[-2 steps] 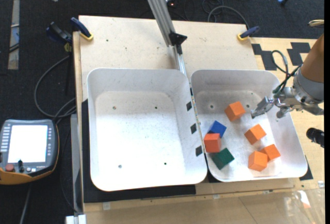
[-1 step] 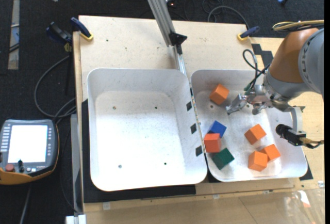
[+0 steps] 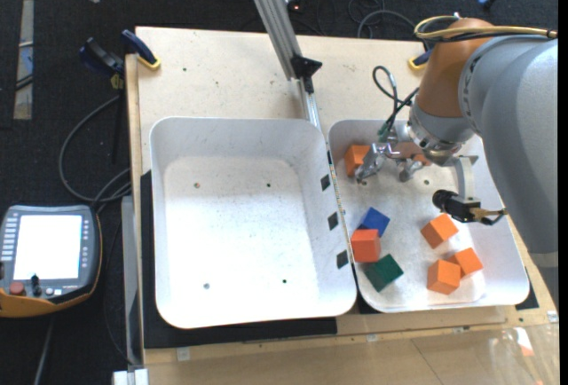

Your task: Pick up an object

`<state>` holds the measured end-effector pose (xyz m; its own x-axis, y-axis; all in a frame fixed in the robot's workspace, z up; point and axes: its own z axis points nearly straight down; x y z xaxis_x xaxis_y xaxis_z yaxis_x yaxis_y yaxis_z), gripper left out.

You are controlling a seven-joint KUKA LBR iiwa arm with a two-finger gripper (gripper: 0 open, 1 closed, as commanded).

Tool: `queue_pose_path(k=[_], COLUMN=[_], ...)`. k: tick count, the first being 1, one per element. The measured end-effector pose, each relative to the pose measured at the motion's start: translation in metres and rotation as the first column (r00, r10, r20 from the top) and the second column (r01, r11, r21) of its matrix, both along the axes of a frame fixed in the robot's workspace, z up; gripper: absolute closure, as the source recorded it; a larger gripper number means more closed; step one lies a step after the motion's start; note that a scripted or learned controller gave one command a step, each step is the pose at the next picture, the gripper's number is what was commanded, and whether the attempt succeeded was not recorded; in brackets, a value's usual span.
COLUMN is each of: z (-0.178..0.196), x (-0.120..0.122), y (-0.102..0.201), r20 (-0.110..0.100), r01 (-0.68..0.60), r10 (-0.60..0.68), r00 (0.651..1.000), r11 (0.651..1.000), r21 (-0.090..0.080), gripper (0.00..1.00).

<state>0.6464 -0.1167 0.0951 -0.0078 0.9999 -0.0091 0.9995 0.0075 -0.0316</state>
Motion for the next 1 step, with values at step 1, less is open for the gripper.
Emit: queue_pose_path(k=[1], z=[0.0079], x=[0.0001], y=[0.0016], r20=[0.006], r01=[0.003], r10=[-0.003], r00=[1.0], r11=[1.0], r21=[0.004], gripper=[1.0])
